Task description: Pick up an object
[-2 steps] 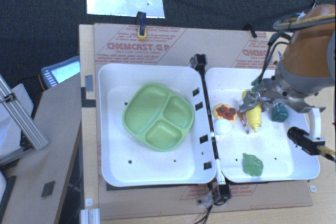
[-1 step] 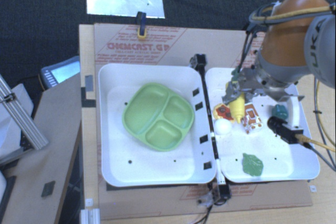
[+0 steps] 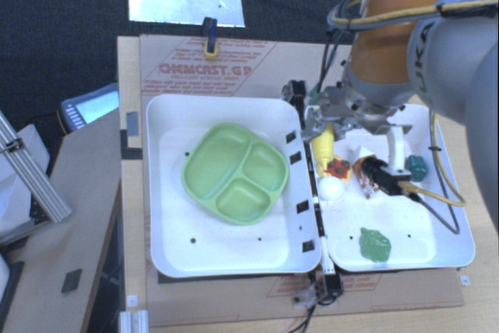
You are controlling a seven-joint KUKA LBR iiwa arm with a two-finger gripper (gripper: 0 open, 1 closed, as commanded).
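Observation:
My gripper [image 3: 335, 135] hangs low over the far left part of the right bin [image 3: 448, 246], under the orange-banded wrist. Right at it lies a yellow object [image 3: 322, 146], close to the bin's left wall. An orange and red object [image 3: 340, 168] and a white ball [image 3: 330, 188] sit just in front of the gripper. A teal object [image 3: 417, 166] rests toward the right side of this bin. A green, leaf-like piece [image 3: 375, 245] lies near its front edge.
The left bin [image 3: 171, 246] holds a light green divided plate [image 3: 235, 172] in its middle. The divider between the bins [image 3: 310, 191] runs just left of the gripper. A yellow cable [image 3: 444, 203] loops over the right bin.

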